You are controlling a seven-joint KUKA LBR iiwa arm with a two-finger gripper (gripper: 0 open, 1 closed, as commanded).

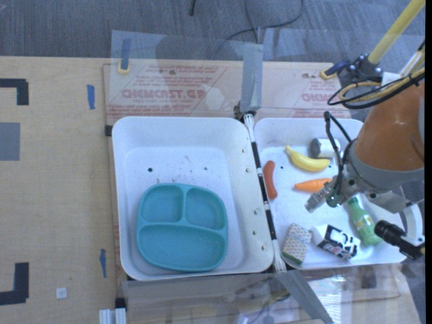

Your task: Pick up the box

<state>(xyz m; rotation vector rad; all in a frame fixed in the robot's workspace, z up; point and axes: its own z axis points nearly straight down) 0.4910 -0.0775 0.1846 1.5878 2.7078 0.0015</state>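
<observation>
The gripper (322, 199) hangs low over the right bin (283, 130) with nothing visibly in it, and how far it is open I cannot tell; the one box (338, 242), black and white, lies just nearer the camera than it, so this looks like the approach, and the next move calls for shifting over the box and descending. Around it lie one carrot (311, 185), one green bottle (362, 220), one patterned packet (296, 244), one banana (306, 159) and one sausage (270, 179), with one teal plate (181, 227) well off in the left bin (128, 140).

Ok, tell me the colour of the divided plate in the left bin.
Teal-blue divided plate, plain, seen best in the camera view.
</observation>
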